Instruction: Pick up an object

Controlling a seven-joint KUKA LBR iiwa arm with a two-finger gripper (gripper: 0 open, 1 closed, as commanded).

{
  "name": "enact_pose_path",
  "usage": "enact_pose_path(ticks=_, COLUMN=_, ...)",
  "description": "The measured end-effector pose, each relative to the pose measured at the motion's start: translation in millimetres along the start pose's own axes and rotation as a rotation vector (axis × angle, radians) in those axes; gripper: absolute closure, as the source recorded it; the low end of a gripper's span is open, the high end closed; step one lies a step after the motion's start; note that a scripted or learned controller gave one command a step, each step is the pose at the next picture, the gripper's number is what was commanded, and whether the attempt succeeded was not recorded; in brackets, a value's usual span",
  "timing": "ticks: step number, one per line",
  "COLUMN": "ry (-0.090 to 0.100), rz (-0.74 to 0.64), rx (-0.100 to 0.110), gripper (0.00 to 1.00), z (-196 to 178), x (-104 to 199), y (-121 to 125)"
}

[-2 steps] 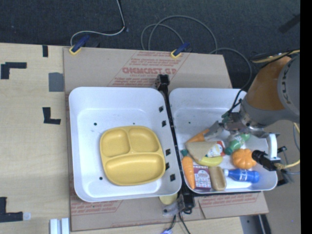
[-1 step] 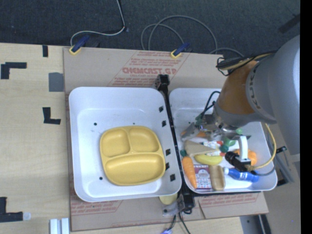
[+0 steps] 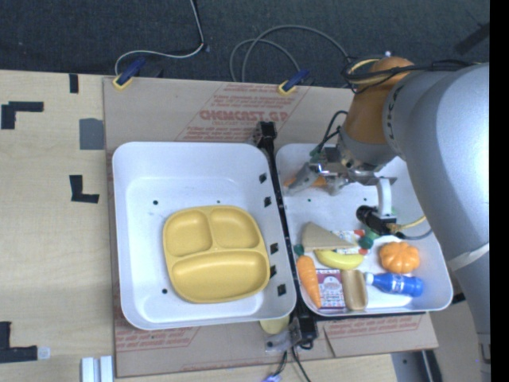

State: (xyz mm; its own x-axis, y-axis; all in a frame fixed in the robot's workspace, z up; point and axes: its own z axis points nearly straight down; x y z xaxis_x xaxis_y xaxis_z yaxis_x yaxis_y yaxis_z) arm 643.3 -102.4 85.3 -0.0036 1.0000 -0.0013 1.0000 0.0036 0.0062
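Left bin [image 3: 135, 173]: yellow divided tray [image 3: 215, 253]. Right bin [image 3: 433, 293], front half: carrot [image 3: 308, 281], banana [image 3: 340, 258], orange pumpkin [image 3: 398, 256], blue bottle [image 3: 394, 283]. Gripper [image 3: 322, 173] low over back left of right bin, small orange object [image 3: 316, 181] at fingertips; opening and hold cannot be told.

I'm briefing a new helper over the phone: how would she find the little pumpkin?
Look in the right-hand white bin, at the cluster of toys along its near edge. The pumpkin sits at the right, above the blue bottle: it alone is round, orange and ribbed.
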Motion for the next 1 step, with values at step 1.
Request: enact_pose_path(ticks=1, ry=-0.001, rz=0.004, rx=0.032, gripper=0.0, z=1.2, x=5.4, y=20.4)
